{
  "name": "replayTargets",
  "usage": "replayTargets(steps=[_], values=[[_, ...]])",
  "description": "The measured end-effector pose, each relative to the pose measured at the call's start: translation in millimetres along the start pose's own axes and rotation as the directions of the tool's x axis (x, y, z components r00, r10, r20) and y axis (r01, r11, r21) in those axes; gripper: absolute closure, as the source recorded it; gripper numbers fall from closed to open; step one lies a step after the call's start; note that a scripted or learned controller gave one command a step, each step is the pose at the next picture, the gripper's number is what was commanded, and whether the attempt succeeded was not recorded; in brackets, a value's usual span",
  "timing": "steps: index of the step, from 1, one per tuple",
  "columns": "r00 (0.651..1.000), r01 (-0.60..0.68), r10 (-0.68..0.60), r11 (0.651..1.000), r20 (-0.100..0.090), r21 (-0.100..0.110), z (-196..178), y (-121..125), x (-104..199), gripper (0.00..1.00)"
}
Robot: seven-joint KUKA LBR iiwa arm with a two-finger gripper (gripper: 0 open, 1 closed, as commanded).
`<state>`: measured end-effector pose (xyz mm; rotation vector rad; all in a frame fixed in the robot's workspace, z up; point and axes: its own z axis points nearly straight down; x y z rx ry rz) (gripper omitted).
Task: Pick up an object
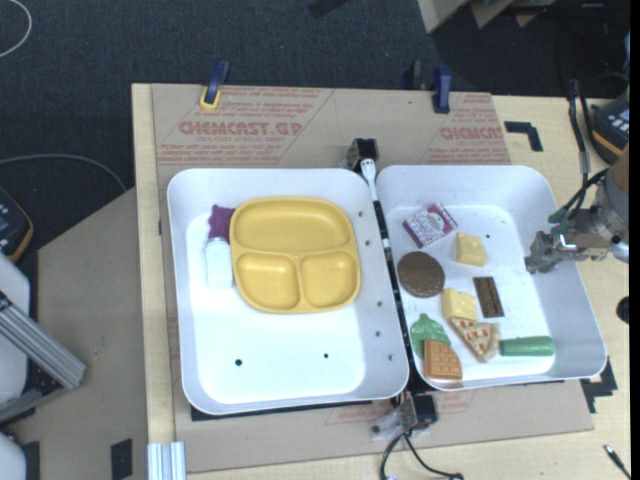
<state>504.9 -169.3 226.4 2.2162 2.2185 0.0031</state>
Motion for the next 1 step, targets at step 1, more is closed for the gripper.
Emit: replayTargets(steps=[1], values=[[1.0, 0.005, -0.005, 1.0, -0.002, 0.002, 9.7, 29.6, 50.5, 1.0]])
